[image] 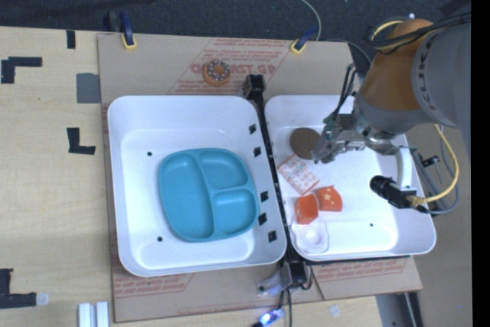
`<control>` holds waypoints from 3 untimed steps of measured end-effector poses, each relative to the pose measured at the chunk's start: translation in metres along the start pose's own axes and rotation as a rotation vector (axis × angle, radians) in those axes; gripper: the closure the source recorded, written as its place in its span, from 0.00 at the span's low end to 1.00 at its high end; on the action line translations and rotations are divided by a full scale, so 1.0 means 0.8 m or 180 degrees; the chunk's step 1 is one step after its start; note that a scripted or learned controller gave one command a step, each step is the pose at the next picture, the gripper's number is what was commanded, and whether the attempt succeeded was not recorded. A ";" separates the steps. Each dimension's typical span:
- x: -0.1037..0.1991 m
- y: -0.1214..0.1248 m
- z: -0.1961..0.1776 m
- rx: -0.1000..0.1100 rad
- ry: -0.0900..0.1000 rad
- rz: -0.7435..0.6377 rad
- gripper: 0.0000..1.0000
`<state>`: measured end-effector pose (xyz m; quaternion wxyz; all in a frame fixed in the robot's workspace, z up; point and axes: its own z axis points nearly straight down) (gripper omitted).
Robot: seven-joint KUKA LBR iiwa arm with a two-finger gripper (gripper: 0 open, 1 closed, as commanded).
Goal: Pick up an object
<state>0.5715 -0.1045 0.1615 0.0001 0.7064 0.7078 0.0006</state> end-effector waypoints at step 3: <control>0.069 0.010 -0.077 0.0008 0.0000 -0.0008 1.00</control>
